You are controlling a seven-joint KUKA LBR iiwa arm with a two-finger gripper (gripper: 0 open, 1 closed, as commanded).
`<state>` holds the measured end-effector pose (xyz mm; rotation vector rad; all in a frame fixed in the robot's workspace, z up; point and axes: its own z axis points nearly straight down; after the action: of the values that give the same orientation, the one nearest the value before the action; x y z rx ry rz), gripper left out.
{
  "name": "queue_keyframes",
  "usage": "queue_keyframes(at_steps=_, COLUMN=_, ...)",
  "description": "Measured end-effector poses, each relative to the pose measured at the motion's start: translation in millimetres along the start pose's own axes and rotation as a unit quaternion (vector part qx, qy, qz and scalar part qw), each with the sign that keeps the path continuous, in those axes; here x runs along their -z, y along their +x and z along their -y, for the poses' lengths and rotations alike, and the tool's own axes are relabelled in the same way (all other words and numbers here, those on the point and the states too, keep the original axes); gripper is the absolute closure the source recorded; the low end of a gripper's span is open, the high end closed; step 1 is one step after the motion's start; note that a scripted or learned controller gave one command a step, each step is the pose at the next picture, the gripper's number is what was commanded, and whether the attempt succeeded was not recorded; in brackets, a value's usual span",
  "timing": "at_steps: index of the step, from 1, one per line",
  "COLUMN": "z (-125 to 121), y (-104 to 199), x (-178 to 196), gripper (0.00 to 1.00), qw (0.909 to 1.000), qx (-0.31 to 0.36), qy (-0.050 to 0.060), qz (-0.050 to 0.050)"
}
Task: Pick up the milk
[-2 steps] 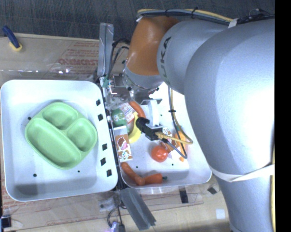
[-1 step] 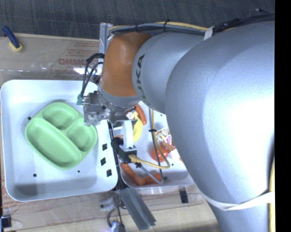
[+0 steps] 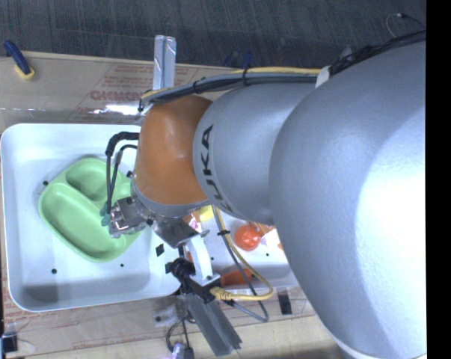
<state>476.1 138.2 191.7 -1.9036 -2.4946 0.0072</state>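
Over both bins, arm: grey KUKA iiwa arm [image 3: 315, 185] reaching in from the right, its broad orange band [image 3: 169, 152] above the wrist; it covers most of the right half of the view.
Bench: brown board bench top [image 3: 68, 88] with faint red print, showing behind the bins and along the near edge.
Left bin: shallow white plastic bin [image 3: 19, 223], seen nearly whole.
Right bin: shallow white plastic bin [image 3: 281, 259], just a narrow strip of floor showing under the arm.
Dish: pale green plastic dish with two compartments [image 3: 75, 208], lying flat in the middle of the left bin.
Gripper: grey metal two-finger gripper [image 3: 124, 219] below the orange band, down at the right edge of the green dish.
Jaws: cannot tell how far open they stand, nor whether anything is between them.
Milk: cannot tell where it lies; a small yellow and white piece [image 3: 203, 214] peeks out beside the wrist, too hidden to name.
Round item: orange-red rounded object [image 3: 247, 236] on the right bin's floor, partly under the arm.
Long item: orange-red slender object [image 3: 236, 279] at the near rim of the right bin.
Post: upright grey metal post [image 3: 164, 58] behind the left bin.
Clamp: blue and yellow clamp [image 3: 19, 60] at the bench's far left corner.
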Motion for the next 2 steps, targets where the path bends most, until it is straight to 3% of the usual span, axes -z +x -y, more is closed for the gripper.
queue_keyframes(at_steps=1, z=-16.6, y=59.4, x=5.5, gripper=1.00, qw=0.9840, qx=0.178, qy=-0.002, qz=0.001)
queue_keyframes(at_steps=2, z=-19.2, y=69.7, x=48.7, gripper=1.00, qw=0.9980, qx=0.063, qy=-0.002, qz=0.001)
